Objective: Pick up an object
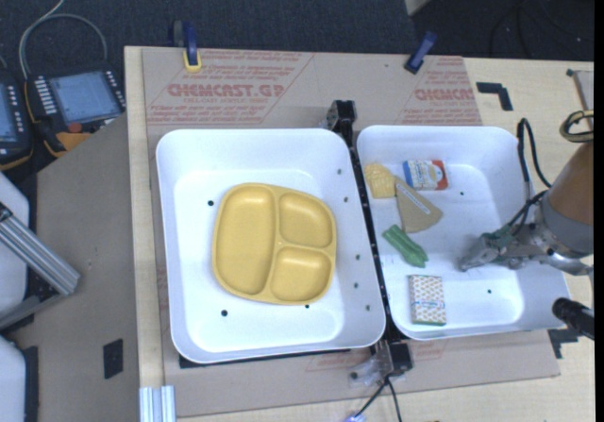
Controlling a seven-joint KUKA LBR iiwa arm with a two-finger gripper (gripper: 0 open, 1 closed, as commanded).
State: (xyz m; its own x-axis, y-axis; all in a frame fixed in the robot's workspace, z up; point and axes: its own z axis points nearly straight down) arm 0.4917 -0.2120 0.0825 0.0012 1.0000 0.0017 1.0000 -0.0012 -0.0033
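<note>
Up top sits the bench [283,80], brown with red letters on it, and it carries two white bins side by side. Biggest of these is the left bin [179,222], and a yellow tray [275,243] with three pockets lies in its middle. Next to it, at 3 o'clock, is the right bin [491,151], which has the small things in it. The grey arm [571,212] comes in from 3 o'clock and reaches low into this bin. Its gripper [479,254] is near the bin floor at the right side, and nothing is between its fingers; I cannot tell how wide they are. A tan wedge [417,211] lies near the middle of the bin. A checkered box [427,299] lies at 6 o'clock. A blue and white pack [426,174] lies at 12 o'clock, just beside a yellow block [380,180]. A little green piece [405,245] lies just under the wedge, well apart from the gripper.
</note>
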